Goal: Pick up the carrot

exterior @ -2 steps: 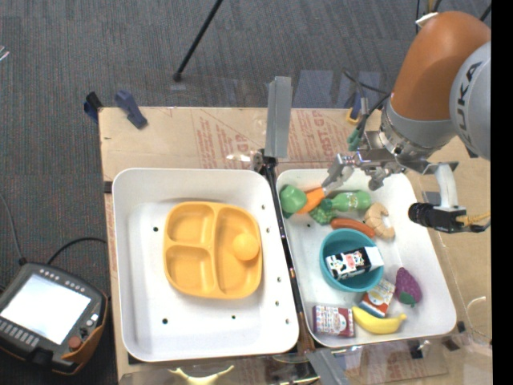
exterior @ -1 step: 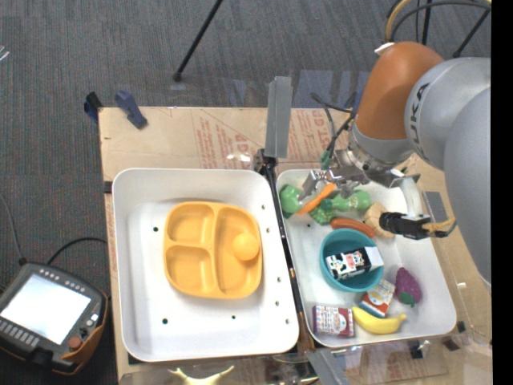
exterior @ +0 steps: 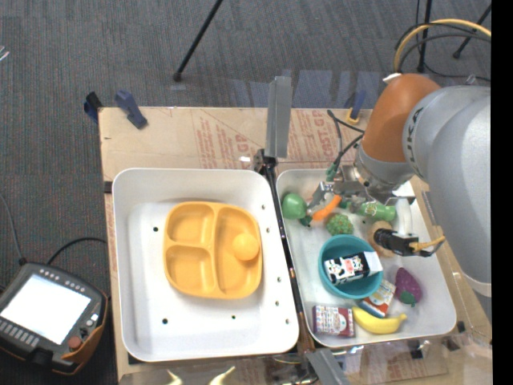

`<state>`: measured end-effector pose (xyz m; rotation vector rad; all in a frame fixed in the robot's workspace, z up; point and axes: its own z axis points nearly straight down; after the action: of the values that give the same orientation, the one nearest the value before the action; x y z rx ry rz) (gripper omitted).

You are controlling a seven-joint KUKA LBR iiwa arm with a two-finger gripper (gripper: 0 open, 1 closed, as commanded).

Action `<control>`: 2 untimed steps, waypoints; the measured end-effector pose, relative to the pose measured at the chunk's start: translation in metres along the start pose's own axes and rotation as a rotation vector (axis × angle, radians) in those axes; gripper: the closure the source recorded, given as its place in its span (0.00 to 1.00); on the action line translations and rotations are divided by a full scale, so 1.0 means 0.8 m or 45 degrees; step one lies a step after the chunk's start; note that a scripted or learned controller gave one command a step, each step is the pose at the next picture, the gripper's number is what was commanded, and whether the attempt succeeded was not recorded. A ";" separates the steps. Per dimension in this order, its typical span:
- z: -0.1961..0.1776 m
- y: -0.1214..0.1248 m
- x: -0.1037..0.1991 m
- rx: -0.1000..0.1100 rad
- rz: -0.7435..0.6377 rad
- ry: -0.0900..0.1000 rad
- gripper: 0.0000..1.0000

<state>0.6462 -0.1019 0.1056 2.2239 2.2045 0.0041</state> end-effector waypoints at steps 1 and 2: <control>0.013 -0.001 0.012 -0.001 0.242 -0.009 0.00; 0.002 0.000 0.018 0.003 0.232 -0.002 1.00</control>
<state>0.6462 -0.0879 0.1042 2.4163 1.9933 0.0012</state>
